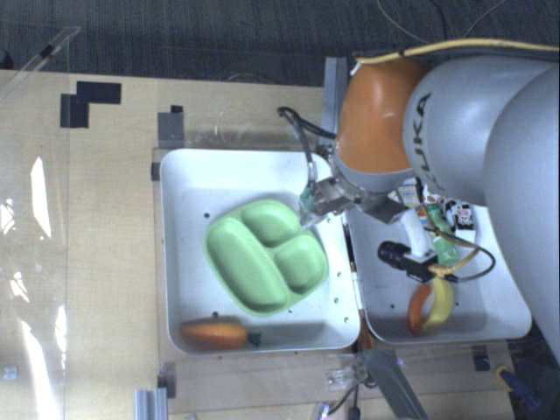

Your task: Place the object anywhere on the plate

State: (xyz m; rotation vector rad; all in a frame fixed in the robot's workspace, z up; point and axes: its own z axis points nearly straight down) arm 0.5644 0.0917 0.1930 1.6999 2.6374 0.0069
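the green plastic plate with three sections [265,256] lies in the middle of the left white bin [179,234], turned at a slant. an orange carrot toy [213,332] lies along the bin's near edge, close to the near left corner, just apart from the plate. its long side runs left to right, with a dark stub at its right end.

in the right white bin [490,326] a yellow banana toy [440,305] and a reddish curved piece [418,309] lie touching each other by the near edge.

the big grey arm with the orange band [385,121] reaches in from the right. its gripper [317,201] hangs over the far right edge of the plate, near the wall between the two bins. the wrist covers much of it, so i cannot tell how it is set or if it has anything.

if the carrot is the thing to move, it lies toward the near left corner from the gripper, across the plate. the banana lies the other way, in the other bin, toward the near edge.
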